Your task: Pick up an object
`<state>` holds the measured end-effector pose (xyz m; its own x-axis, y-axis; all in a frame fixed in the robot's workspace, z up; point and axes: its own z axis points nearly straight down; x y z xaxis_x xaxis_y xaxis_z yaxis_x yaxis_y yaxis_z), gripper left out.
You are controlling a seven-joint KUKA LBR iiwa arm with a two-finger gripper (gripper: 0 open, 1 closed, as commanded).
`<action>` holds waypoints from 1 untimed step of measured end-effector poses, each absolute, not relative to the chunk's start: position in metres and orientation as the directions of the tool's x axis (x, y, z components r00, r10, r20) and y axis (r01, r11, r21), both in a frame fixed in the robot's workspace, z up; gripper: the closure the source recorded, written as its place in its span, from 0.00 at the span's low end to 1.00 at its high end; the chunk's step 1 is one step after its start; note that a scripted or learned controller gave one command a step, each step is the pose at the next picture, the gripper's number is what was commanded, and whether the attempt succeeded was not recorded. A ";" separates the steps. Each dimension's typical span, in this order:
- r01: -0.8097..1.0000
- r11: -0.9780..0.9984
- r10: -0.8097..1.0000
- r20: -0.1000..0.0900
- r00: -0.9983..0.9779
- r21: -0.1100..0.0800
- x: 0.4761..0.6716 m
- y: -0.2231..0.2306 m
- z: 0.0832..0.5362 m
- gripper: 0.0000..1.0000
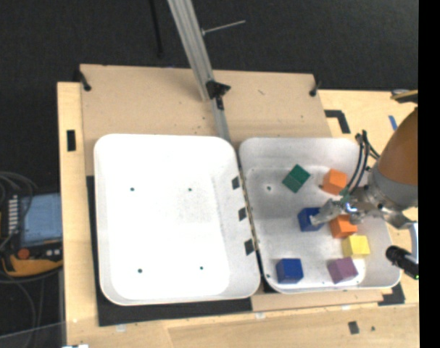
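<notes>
- The gripper [334, 212] is seen low over the right bin [277, 158], between a blue cube [309, 219] on its left and an orange cube [343, 228] just beside it on the right.
- Whether its pincer is spread or pressed together cannot be told; nothing is seen pinched.
- A second orange cube [335, 181] and a green cube [296, 178] are found farther back.
- A yellow cube [357, 246], a purple cube [342, 270] and another blue cube [289, 270] are placed along the near side.
- The left bin [169, 216] is set beside it.
</notes>
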<state>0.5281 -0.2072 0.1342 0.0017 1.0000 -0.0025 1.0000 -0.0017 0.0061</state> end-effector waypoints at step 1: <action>1.000 0.000 1.000 -0.011 0.000 0.027 0.534 -0.210 0.131 0.00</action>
